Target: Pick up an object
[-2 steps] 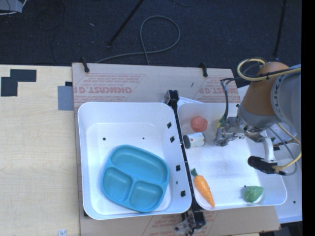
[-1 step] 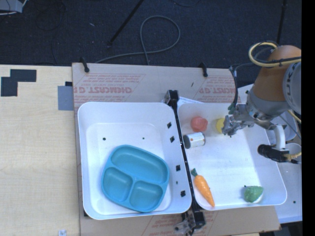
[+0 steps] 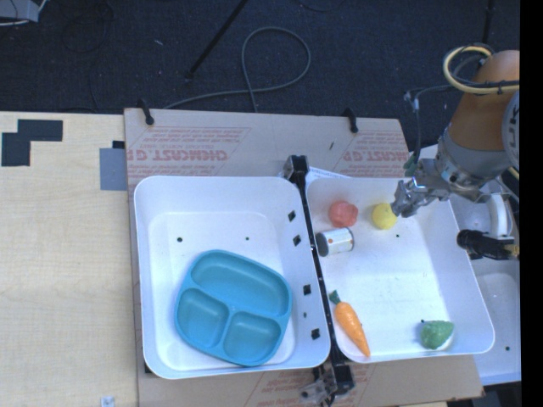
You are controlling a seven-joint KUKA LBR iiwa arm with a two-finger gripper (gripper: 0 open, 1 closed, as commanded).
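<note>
In the right bin (image 3: 450, 299) lie a yellow ball-like fruit (image 3: 383, 216), a pink-red round fruit (image 3: 343, 213), a small silver can (image 3: 334, 242) on its side, an orange carrot (image 3: 350, 326) and a green leafy item (image 3: 436, 334). My gripper (image 3: 406, 200) hangs at the bin's far right, its tip just right of the yellow fruit and close to touching it. Nothing shows between its fingers.
The left bin (image 3: 157, 202) holds a blue divided plate (image 3: 232, 307). A black divider (image 3: 306, 253) runs between the two bins. Cardboard (image 3: 221, 147) lies under the bins, and cables trail across the dark floor behind.
</note>
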